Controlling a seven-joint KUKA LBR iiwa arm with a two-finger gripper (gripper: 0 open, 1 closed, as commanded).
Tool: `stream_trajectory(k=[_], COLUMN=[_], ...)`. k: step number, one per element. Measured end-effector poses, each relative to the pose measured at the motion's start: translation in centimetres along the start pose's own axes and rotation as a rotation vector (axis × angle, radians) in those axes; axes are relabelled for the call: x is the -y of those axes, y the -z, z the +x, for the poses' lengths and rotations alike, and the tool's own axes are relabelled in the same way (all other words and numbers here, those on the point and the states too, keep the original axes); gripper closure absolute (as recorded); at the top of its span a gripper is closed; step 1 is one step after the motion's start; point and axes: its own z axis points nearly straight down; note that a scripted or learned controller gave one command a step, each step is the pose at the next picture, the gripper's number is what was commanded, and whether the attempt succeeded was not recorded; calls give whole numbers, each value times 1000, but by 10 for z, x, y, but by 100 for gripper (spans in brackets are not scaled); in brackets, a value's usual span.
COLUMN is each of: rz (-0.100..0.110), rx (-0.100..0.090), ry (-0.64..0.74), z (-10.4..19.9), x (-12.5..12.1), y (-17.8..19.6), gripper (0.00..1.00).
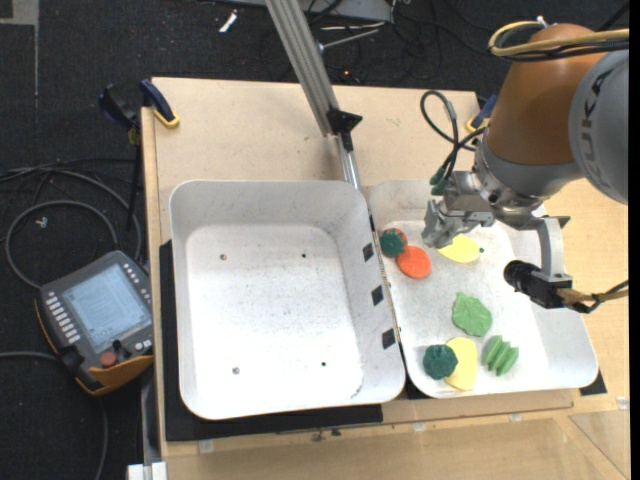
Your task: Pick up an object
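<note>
The right bin (pixel 570 363) holds several small toys. An orange-red round piece (pixel 414 262) lies beside a small dark green and red one (pixel 393 240) near the bin's left wall. A pale yellow piece (pixel 461 251) lies just right of them. My gripper (pixel 440 234) hangs over the bin's upper left part, directly above the gap between the orange piece and the yellow piece. Nothing shows between its fingers. Lower down lie a light green lump (pixel 471 314), a dark green ball (pixel 438 360), a yellow piece (pixel 463 362) and a ridged green piece (pixel 500 355).
The left bin (pixel 200 208) stands against the right one, its raised wall close to the toys. A metal pole (pixel 310 63) slants across the bench at the back. A black camera mount (pixel 535 280) hangs off the arm over the right bin.
</note>
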Motion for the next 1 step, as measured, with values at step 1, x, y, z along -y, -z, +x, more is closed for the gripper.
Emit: stream_trajectory(k=[1], rz=[1], rx=[0], ry=[0], z=[54], x=[16], y=[3], gripper=[100])
